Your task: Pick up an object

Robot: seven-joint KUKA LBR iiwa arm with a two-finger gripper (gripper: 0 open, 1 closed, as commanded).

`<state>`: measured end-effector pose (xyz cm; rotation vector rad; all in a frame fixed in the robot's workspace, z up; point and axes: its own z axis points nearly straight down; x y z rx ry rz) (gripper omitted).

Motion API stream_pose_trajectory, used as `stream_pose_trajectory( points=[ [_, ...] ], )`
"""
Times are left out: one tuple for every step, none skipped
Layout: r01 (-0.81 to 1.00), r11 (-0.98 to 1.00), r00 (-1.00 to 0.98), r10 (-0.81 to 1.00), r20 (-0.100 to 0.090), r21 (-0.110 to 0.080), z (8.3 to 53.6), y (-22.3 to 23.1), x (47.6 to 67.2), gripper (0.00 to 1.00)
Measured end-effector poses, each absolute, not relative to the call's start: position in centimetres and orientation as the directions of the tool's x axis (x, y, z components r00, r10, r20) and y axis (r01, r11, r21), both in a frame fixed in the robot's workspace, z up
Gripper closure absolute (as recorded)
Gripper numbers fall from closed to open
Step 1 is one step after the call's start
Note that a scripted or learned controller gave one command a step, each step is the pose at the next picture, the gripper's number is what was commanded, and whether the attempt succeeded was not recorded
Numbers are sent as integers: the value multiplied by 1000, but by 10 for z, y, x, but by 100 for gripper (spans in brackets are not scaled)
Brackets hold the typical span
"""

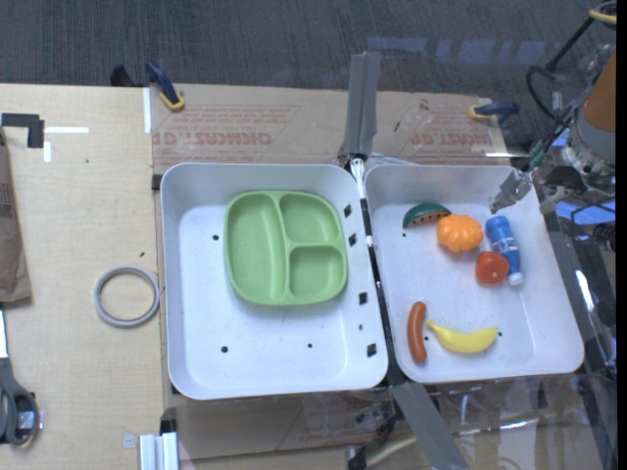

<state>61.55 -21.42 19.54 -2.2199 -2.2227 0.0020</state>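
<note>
Six toys (459, 233) lie left of the tool (507, 192).

right bin (549, 346) holds banana (463, 338), sausage (417, 331), pumpkin (458, 233), bottle (504, 248).

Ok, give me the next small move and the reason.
Probably lower the gripper toward the blue bottle. It sits at the right bin's upper right, above the toys, with nothing seen between its fingers. The bottle lies closest below it, beside the orange and tomato.
</note>
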Motion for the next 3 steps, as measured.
stream_pose_trajectory(
  points=[
    [972, 233, -233, 972, -1, 0, 92, -163, 613, 0],
    [973, 231, -231, 973, -2, 1, 102, -164, 614, 100],
    [950, 313, -313, 950, -1, 0, 221, -99, 614, 100]
  ],
)
